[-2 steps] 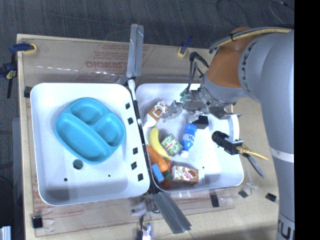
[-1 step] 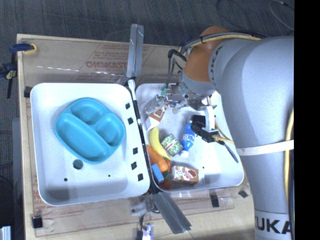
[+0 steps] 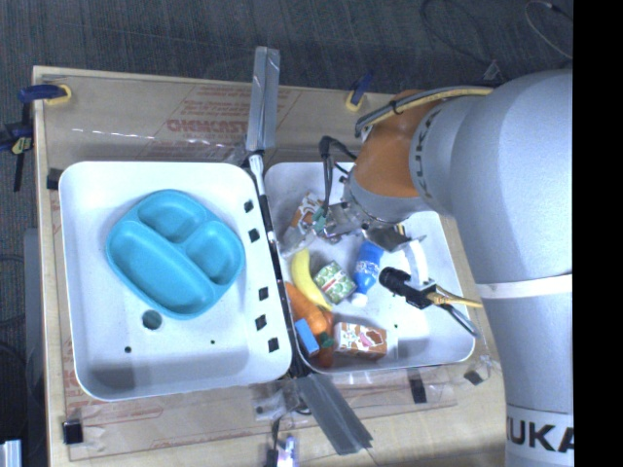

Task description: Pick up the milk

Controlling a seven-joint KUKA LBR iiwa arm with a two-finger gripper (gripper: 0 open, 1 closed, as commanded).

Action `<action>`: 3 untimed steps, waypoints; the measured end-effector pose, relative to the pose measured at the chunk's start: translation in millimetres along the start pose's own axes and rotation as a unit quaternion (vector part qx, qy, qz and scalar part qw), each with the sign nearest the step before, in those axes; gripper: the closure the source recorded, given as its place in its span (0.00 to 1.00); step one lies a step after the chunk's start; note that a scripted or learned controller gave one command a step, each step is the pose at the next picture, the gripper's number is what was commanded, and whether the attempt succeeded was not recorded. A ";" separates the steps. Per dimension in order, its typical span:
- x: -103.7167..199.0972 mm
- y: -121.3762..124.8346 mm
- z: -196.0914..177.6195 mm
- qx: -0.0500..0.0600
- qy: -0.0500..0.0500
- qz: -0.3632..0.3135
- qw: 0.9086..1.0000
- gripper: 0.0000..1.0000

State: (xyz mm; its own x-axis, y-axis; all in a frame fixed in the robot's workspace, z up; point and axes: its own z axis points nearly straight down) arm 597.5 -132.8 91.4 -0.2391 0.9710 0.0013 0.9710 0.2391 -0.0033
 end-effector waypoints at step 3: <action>-28.2 39.8 -3.6 -0.002 -0.003 0.035 0.999 0.00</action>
